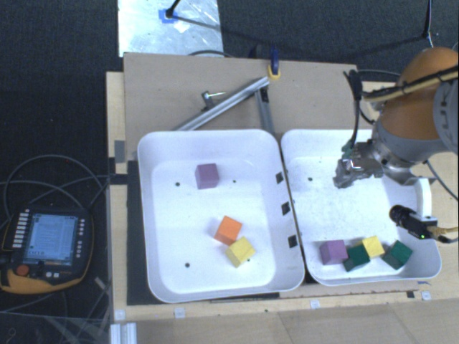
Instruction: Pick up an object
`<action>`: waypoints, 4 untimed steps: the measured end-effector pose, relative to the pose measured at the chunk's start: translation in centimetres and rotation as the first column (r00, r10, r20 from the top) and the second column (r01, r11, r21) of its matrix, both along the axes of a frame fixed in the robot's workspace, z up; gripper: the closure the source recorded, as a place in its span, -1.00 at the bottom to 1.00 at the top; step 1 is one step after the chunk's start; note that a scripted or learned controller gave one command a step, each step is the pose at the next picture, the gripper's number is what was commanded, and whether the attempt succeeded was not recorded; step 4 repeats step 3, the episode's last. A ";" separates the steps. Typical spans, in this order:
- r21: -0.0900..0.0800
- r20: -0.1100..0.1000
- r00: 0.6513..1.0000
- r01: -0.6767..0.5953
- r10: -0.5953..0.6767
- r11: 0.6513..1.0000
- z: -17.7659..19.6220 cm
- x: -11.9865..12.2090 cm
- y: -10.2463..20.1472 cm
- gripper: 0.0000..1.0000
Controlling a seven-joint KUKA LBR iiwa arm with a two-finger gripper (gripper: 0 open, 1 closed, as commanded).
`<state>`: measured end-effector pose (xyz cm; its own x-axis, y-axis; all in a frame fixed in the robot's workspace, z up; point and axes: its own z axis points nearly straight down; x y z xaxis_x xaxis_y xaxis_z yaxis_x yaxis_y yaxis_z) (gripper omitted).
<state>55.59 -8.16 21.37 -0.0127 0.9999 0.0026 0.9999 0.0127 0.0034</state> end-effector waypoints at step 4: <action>0.000 -0.001 1.000 0.001 -0.001 1.000 -0.3 2.0 17.5 1.00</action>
